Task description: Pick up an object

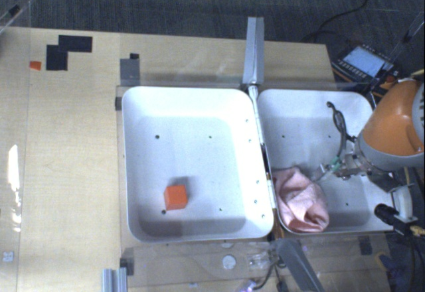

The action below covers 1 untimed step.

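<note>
A crumpled pink cloth lies in the front left corner of the right bin, against the wall between the bins. My gripper hangs low over the right bin, just to the right of the cloth's upper edge, close to it or touching it. The arm's orange band stands above it at the right edge. A small orange block rests alone on the floor of the left bin, toward the front.
A grey metal post rises behind the seam between the bins. A dark cable loops over the right bin near the arm. Black markers sit on the wooden bench at the far left.
</note>
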### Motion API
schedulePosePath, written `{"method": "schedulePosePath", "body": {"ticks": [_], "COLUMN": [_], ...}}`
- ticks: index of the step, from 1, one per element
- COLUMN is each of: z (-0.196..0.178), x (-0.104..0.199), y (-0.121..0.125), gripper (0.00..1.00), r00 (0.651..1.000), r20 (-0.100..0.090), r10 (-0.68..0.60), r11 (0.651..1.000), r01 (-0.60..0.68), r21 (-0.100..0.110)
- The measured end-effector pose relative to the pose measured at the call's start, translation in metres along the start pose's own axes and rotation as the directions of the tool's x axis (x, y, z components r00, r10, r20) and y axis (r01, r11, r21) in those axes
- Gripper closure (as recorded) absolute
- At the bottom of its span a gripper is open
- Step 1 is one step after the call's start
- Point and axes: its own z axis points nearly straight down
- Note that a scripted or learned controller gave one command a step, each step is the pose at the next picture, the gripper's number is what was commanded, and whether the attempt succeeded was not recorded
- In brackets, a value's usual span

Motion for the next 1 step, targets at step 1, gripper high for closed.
{"method": "schedulePosePath", "body": {"ticks": [1], "z": [-0.0001], "x": [0.0535], "y": [0.0471], "gripper": [0.00], "r00": [0.992], "r20": [-0.001], "r10": [-0.127], "r11": [0.992], "r01": [0.127], "r21": [-0.006]}}
